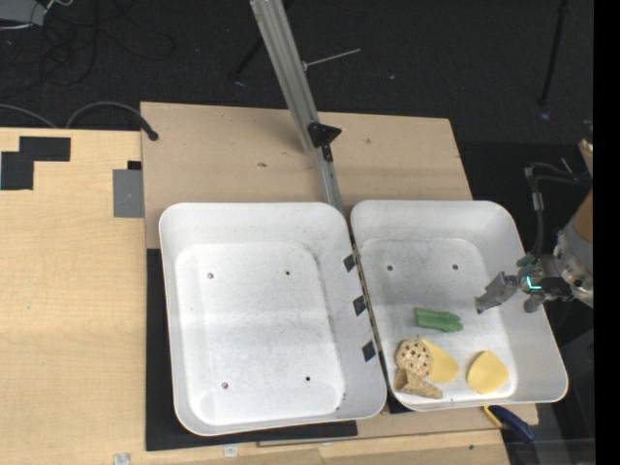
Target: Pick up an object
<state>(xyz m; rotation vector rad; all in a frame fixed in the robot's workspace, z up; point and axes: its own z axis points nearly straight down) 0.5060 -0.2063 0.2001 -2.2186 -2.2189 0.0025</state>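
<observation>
Right bin (pixel 455 223) with small objects, end effector (pixel 511 294) above its right side.
Nearest lie a yellow piece (pixel 487 372) and a cookie-like piece (pixel 415 356); farther, a green object (pixel 438 320); the end effector's fingers are spread, holding nothing.

The arm (pixel 589 223) runs off the right edge, so just its wrist end shows. The gripper (pixel 513 294) sits over the right bin's (pixel 441 223) far-right wall, and its fingers (pixel 492 294) are too small and dark to read. A brown speckled piece (pixel 415 356) overlaps a yellow one (pixel 441 364), hiding part of it. At the bottom, a yellow-and-blue thing (pixel 506 418) pokes from under the bin's rim, mostly covered.
</observation>
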